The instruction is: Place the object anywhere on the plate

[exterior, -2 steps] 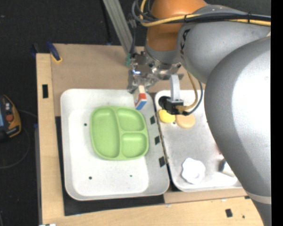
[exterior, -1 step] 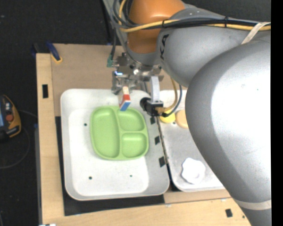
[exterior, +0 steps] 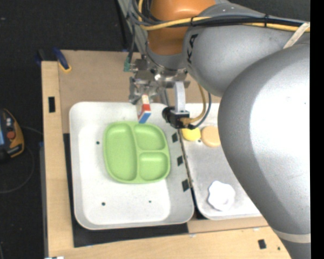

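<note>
- Far left, off the bench, a small handheld device (exterior: 1, 136) with a lit screen and an orange edge lies on the dark floor, a cable trailing from it; it plays no part here.
- The bench (exterior: 94, 82) is pale wood or board, with a blue clip (exterior: 62, 59) at its back left corner.
- The left bin (exterior: 86, 198) is shallow and white, and a green plate (exterior: 136, 152) with three compartments sits in its middle.
- Just behind the plate's far edge hangs the gripper (exterior: 144, 111), and between its fingers I can see a small block (exterior: 144, 112), white with red and blue on it. So the tool is closed on the block, held above the bin floor just short of the plate.
- My worry: the block sits at the plate's back rim, not over a compartment. Let go here and I think it could clip the rim and tumble into the bin behind. It needs to come toward the front a little first.
- The block looks slim and held near its top, so it may twist or slip on the way.
- In the right bin (exterior: 205, 212) lie a yellow piece (exterior: 191, 134), a tan round piece (exterior: 210, 136) and a white lumpy thing (exterior: 221, 194), with the big grey arm (exterior: 270, 101) looming over them.
</note>
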`<state>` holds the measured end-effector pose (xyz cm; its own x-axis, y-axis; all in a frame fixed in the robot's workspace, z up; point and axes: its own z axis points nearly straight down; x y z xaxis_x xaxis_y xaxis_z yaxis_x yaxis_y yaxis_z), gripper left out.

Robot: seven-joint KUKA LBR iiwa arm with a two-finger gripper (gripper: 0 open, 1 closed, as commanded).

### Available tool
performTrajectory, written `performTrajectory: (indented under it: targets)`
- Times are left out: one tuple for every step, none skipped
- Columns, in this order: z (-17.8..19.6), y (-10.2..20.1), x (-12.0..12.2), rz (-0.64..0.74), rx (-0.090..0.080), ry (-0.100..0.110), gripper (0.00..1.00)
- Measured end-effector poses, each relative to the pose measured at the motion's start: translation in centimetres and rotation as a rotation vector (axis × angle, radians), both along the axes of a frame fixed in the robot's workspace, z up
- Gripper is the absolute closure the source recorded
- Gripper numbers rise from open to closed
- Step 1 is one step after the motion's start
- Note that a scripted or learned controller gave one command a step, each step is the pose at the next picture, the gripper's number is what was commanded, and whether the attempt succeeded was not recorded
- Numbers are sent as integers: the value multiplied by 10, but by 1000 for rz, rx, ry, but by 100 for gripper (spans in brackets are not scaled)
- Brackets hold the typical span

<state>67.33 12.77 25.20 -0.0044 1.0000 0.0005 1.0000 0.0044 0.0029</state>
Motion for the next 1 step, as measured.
performTrajectory:
  targets:
    - [-1, 0, 0, 1, -2, 1, 0]
